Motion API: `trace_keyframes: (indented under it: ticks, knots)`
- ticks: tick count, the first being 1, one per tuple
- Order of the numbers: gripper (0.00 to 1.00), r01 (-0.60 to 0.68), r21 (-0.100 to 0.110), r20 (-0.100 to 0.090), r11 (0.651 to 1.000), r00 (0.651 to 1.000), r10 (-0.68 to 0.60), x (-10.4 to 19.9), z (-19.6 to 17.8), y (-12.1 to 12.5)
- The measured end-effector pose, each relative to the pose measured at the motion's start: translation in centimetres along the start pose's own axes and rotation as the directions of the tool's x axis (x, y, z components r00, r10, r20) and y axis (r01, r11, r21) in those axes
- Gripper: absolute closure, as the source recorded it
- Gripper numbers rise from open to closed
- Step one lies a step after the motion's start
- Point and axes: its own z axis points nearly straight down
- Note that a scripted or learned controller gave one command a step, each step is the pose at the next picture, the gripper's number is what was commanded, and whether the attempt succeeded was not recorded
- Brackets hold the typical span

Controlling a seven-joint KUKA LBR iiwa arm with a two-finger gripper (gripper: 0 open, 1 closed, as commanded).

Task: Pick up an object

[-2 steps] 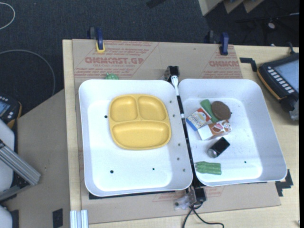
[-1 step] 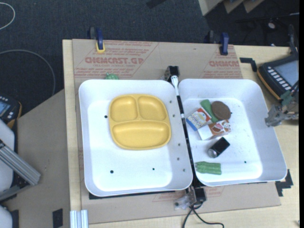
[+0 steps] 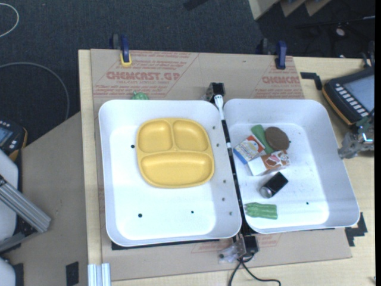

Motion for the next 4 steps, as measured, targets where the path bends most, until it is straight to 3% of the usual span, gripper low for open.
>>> trace_keyframes:
  ticks: [1, 2, 3, 4]
  knots:
    - [1.00, 0.009, -0.006, -0.001, 1.000, 1.000, -0.009, 7.3, -3.7, -1.4]
    - [1.00, 0.015, -0.002, -0.004, 1.000, 1.000, -0.015, 16.7, -4.4, -2.5]
    - [1.00, 0.017, 0.003, -0.004, 1.000, 1.000, -0.017, 28.7, -0.7, -2.0]
    - [1.00, 0.010, -0.007, -0.002, 1.000, 1.000, -0.010, 34.9, -4.0, -2.6]
